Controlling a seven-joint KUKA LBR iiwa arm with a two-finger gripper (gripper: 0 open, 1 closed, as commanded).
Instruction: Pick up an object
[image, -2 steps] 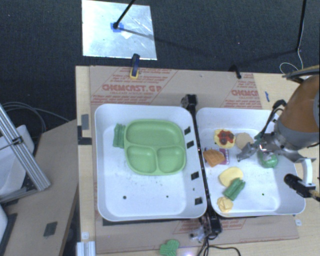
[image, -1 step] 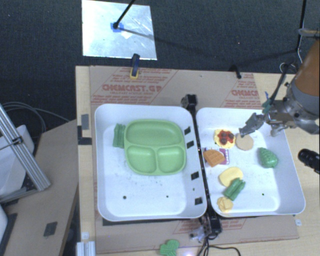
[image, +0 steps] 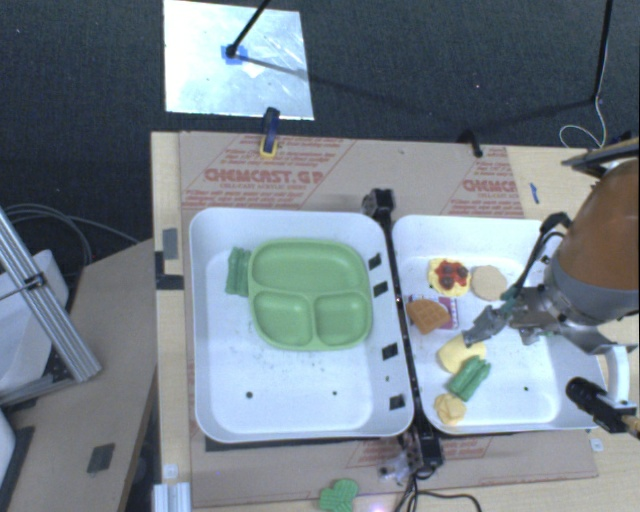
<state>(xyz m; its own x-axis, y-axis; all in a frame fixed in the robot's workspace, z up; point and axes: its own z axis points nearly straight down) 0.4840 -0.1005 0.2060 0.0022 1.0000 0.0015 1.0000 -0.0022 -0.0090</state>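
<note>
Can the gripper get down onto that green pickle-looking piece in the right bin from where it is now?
Probably yes. The gripper hangs in the right bin just above the green piece, with nothing lying over it. A yellow piece touches its upper end and could get nudged or grabbed along.

Dark carpeted floor (image: 80, 100) surrounds a cardboard-topped bench (image: 340, 170); a shiny sheet (image: 240, 60) lies beyond.

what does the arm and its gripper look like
The arm is a thick rounded body, orange-brown on top with a grey section beneath it toward the wrist. A black cable loops along its side down to the wrist. The gripper is a dark grey metal piece that tapers to slim fingers, with a small green-teal marking near its base.
</note>
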